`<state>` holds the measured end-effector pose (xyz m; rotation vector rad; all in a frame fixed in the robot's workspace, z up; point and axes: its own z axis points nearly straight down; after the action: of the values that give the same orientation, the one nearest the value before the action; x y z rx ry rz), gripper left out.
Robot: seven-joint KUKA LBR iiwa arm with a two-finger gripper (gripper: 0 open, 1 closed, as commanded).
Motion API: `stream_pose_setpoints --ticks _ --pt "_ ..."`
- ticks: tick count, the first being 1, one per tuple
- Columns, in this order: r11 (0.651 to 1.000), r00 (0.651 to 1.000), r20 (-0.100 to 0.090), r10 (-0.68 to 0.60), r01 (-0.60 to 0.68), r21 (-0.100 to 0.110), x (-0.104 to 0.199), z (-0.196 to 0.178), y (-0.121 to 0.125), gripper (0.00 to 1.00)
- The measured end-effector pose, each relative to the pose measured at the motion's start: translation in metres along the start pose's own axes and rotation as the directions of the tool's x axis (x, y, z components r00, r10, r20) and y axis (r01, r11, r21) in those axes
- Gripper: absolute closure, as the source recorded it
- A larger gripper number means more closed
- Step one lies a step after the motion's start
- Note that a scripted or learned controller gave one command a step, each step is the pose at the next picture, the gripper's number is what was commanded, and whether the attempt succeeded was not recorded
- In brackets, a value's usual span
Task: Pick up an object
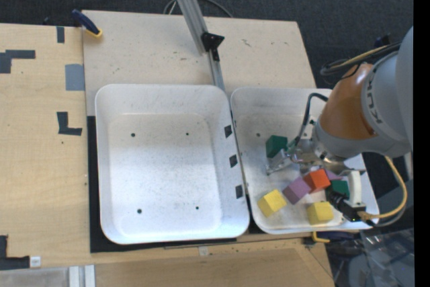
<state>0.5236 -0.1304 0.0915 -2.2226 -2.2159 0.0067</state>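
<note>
Several small blocks lie in the right bin (250, 119), and any of them can serve as your object. A green block (276, 144) sits near the middle of this bin. At about 5 o'clock from it you see an orange block (317, 179), touching a purple block (295, 191) on its 8 o'clock side. Two yellow blocks lie lower: one (272, 201) at 7 o'clock from the purple one, the other (320, 212) at 6 o'clock from the orange one. A dark green piece (339, 187) is just beside the orange block at 3 o'clock.

The gripper (282, 161) is low in the bin, between the green block and the purple one, at the 9 o'clock end of the arm (349, 111). I cannot tell if it is released or clenched, and I see no block inside it.

I judge the step to be the reach, with the grasp not yet made. Next, you need to centre it over one block, probably the green one, then lift. The crowded blocks could be pushed aside. The left bin (107, 101) takes no part.
</note>
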Motion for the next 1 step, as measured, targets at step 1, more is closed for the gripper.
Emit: stream_pose_setpoints --ticks 1 --pt "1.000 1.000 -0.002 -0.005 0.005 -0.002 0.0031 -0.0095 0.0016 1.00"
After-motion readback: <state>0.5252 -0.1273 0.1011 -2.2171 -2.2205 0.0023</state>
